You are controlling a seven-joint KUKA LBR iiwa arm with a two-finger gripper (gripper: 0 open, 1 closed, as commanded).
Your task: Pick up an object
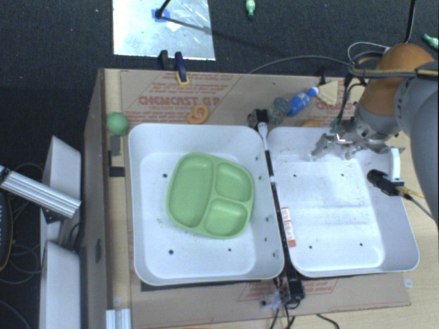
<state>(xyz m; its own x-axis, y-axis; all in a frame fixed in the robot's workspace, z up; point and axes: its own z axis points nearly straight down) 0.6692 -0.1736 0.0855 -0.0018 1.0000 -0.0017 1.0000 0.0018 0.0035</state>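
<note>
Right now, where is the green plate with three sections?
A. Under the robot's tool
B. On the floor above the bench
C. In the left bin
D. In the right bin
C: the green plate lies flat in the middle of the left bin, while the tool is over the far edge of the right bin.

Even overhead light, soft shadows, slight blur, perhaps mild glare.
</note>
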